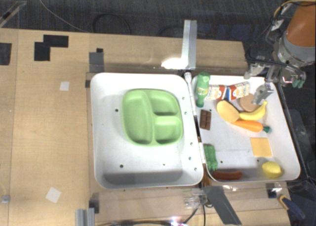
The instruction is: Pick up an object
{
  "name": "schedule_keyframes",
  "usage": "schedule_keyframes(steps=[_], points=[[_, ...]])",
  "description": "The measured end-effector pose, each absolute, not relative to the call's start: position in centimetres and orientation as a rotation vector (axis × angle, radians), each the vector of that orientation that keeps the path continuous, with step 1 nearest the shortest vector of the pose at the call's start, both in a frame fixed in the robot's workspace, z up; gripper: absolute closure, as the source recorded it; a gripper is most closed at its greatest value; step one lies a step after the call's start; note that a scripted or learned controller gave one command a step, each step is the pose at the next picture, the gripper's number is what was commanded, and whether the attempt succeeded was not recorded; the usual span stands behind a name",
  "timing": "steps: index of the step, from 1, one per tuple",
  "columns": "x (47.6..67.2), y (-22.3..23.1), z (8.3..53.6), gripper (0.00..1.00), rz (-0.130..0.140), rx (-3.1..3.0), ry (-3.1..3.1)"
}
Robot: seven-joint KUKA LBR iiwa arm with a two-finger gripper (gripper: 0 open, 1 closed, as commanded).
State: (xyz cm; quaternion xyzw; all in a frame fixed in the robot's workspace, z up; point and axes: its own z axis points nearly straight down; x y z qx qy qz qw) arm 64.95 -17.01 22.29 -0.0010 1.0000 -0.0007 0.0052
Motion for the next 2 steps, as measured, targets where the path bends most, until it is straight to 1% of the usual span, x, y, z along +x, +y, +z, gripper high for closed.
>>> schedule_keyframes(steps=[1, 2], points=[[61.5, -20.2, 11.3, 0.0, 0.001, 0.315, 3.123], [60.1, -17.8, 9.8, 0.0, -0.015, 0.185, 3.104]])
